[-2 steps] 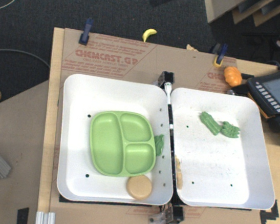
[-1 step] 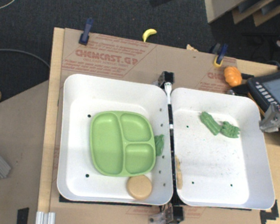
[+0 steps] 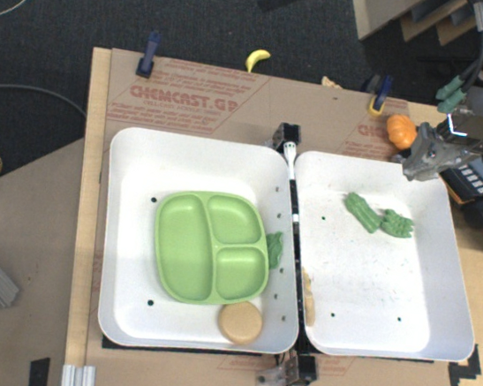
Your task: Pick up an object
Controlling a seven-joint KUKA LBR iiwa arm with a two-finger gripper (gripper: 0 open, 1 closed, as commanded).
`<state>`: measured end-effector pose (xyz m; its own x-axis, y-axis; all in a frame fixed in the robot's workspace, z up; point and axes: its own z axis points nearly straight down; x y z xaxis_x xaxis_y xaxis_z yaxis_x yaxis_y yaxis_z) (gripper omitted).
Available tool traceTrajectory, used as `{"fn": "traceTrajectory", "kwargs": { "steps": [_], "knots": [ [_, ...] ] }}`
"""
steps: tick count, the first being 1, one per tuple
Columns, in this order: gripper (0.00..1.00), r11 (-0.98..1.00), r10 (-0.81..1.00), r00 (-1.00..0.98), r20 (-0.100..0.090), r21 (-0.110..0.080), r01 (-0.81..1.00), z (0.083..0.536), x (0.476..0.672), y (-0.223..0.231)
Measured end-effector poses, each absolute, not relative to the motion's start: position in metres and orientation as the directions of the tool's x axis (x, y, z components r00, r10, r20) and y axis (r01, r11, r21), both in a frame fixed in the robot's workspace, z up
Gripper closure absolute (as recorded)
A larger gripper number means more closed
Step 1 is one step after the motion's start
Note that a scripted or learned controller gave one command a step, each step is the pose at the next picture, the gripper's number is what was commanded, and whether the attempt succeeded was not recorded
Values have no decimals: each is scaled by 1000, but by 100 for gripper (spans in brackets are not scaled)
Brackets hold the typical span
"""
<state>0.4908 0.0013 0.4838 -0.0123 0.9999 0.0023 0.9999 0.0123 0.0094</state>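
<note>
The gripper (image 3: 419,164) hangs above the far right corner of the right white bin (image 3: 437,322); whether the jaws stand apart or together cannot be told. The nearest candidate, a green knobbly soft toy (image 3: 377,217), lies in that bin, down-left of the gripper, its long axis running left to right with a slight slant. The left white bin (image 3: 117,286) holds a green three-compartment plastic plate (image 3: 211,248) and a tan round disc (image 3: 240,322) touching its near edge.
</note>
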Motion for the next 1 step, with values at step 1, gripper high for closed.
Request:
{"fn": "traceTrajectory", "kwargs": {
  "steps": [1],
  "knots": [
    [100, 4, 1000, -4, 0, -12, 1000, 380, 478, 33]
  ]
}}
